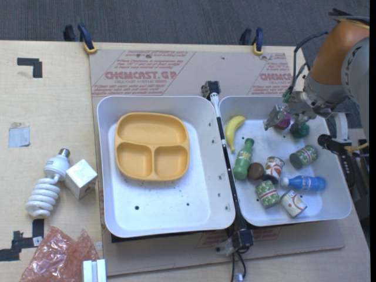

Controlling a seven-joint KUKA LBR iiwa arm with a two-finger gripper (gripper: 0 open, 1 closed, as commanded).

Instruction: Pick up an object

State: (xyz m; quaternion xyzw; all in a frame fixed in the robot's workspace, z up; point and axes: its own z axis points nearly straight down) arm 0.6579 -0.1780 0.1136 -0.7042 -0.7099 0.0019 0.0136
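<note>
My gripper [281, 117] hangs low over the back of the right bin [335, 207], beneath the grey wrist and orange band. A small magenta object [285, 121] lies right at its tip, and whether it is gripped is unclear. A dark green round object [299, 130] sits just to its right. Further forward in this bin lie a banana [234, 131], a green bottle [243, 158], a brown ball [255, 171], a blue bottle [305, 183] and several small cans [268, 193].
The left bin [117, 216] holds a yellow divided plate [153, 145]. On the bench to the left lie a spiral light bulb [46, 187], a white cube [81, 177] and a pink crumpled bag [56, 257]. A black cable runs along the arm's right side.
</note>
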